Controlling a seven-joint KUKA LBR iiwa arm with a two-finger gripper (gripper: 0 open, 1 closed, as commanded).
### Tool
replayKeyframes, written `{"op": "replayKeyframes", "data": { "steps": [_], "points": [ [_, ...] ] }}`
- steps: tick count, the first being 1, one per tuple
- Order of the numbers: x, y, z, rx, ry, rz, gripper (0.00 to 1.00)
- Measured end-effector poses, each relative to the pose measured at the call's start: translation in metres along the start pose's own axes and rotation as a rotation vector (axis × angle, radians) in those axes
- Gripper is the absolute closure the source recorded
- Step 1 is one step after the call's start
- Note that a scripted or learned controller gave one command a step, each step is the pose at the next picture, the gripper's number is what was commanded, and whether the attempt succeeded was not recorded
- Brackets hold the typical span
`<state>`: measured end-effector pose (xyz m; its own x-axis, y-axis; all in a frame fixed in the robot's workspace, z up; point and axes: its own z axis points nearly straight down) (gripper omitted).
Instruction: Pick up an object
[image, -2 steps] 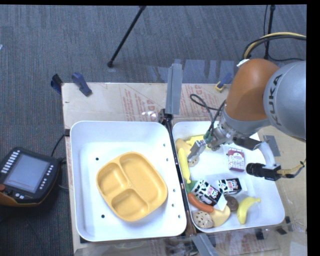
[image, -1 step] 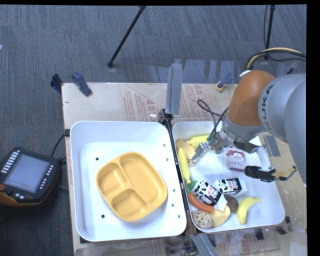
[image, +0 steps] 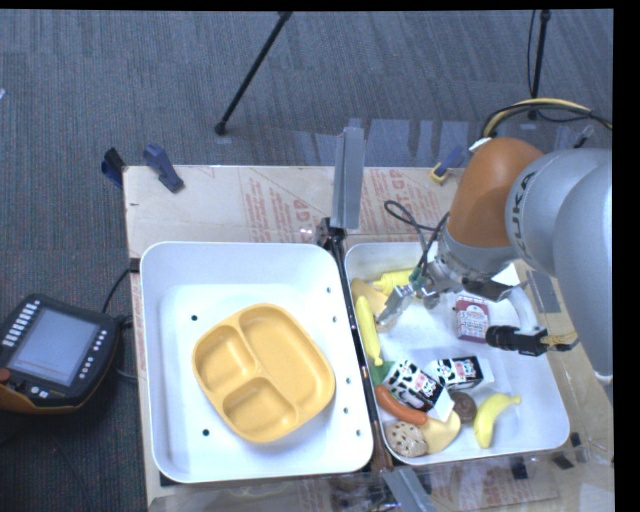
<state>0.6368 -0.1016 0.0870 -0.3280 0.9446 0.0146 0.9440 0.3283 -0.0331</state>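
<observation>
Gripper (image: 400, 300) hung partly open over the right bin (image: 556, 420), holding nothing. Risk: the clutter beneath, fingers could have wedged against the long yellow piece (image: 369, 332) and slipped off.

A grey robot arm (image: 565, 215) with an orange band (image: 490, 190) above the wrist reaches in from the right, angled down and leftward. Its gripper (image: 393, 306) hangs low at the arm's left end, metal fingers (image: 385, 312) pointing down-left.
</observation>
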Motion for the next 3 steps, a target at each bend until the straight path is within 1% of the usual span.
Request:
{"op": "replayKeyframes", "data": {
  "steps": [1, 2, 3],
  "points": [
    [-0.002, 0.001, -0.002, -0.012, 0.001, 0.119, 0.0],
    [-0.044, -0.01, -0.033, -0.029, -0.012, 0.068, 0.0],
    [-0.106, -0.034, -0.007, -0.031, -0.015, -0.068, 0.0]
  ]
}}
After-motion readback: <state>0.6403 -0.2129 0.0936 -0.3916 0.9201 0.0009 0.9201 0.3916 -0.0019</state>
